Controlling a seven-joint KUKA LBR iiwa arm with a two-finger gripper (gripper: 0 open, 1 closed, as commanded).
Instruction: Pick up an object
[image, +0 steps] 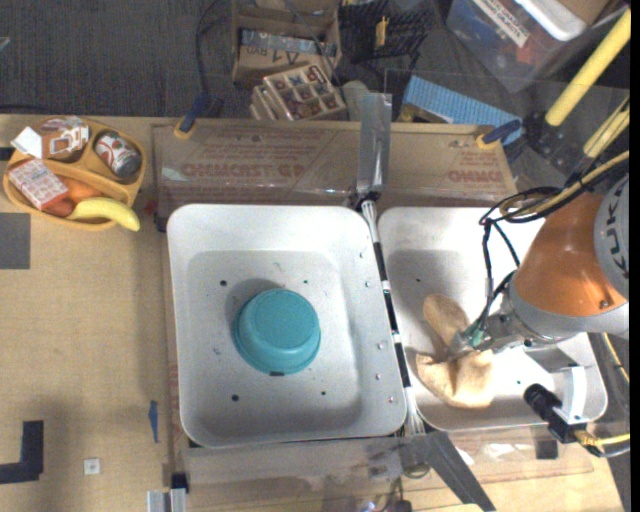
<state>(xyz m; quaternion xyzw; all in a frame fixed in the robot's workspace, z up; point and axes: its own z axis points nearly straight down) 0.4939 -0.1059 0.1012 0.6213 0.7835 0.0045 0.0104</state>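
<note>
A teal bowl (279, 331) lies upside down in the middle of the left bin (200, 250). In the right bin (430, 235) a limp tan object (458, 375), like a crumpled cloth or soft toy, rests near the front left corner, with one lobe reaching up toward the bin's middle. My gripper (472, 340) comes in from the right and is low over the tan object, at or touching its upper part. The grey and orange arm (575, 270) covers the right side of that bin.
A yellow tray (25, 190) with a banana (105, 211) and small food items sits on the bench at the far left, outside the bins. Flattened cardboard (260, 165) lies behind both bins. A metal divider strip (385, 300) runs between them.
</note>
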